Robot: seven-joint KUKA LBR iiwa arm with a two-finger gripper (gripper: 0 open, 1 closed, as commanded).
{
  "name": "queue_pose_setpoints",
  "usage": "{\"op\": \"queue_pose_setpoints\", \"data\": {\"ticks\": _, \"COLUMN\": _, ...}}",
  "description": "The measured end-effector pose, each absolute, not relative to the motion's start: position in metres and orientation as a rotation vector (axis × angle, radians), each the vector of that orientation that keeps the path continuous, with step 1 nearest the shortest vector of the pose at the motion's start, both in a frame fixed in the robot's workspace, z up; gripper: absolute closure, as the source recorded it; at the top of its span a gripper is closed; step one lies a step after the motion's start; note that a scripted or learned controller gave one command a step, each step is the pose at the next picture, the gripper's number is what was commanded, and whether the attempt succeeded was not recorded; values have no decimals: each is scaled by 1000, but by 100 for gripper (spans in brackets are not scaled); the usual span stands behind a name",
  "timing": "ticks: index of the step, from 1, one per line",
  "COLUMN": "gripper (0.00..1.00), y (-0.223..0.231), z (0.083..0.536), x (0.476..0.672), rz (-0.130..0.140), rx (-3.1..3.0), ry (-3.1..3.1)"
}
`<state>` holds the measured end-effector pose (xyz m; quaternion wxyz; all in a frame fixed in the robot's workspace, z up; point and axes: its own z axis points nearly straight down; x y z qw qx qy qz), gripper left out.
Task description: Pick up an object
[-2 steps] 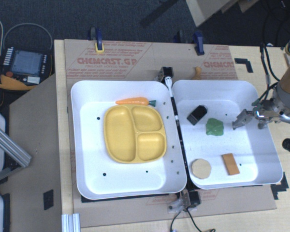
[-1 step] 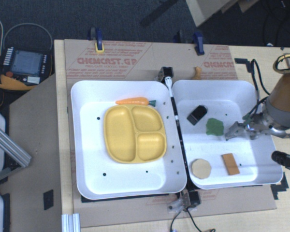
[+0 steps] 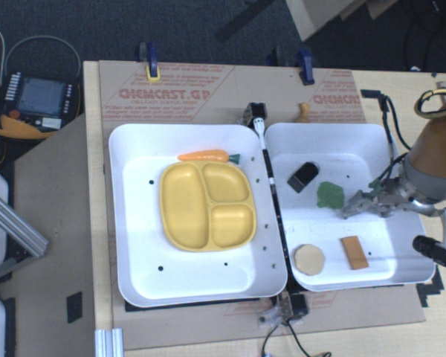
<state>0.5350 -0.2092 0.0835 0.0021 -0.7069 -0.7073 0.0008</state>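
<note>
The right bin [image 3: 372, 141] holds a black block [image 3: 303, 175], a green leafy piece [image 3: 330, 195], a round tan disc [image 3: 309, 259] and a brown rectangular block [image 3: 354, 252]. My gripper [image 3: 354, 205] is low over the right bin, reaching in from the right. Its tip lies just right of the green piece and above the brown block. Nothing shows in its grasp. In the left bin [image 3: 126, 199] are a yellow divided plate [image 3: 207, 204] and an orange carrot [image 3: 204, 155] just behind it.
The arm's orange band and wrist [image 3: 435, 158] stand over the right bin's right rim. Cables [image 3: 386, 125] run along that side. Blue clamps [image 3: 152, 56] hold the cardboard base at the back. A pendant [image 3: 39, 97] lies far left.
</note>
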Motion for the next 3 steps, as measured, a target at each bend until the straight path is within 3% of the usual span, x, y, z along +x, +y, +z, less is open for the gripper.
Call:
{"op": "queue_pose_setpoints", "data": {"ticks": 1, "gripper": 100, "y": -210, "z": 95, "x": 536, "rz": 0, "rx": -2221, "ry": -2222}}
{"op": "queue_pose_setpoints", "data": {"ticks": 3, "gripper": 100, "y": -218, "z": 199, "x": 546, "rz": -4, "rx": -2226, "ry": -2228}}
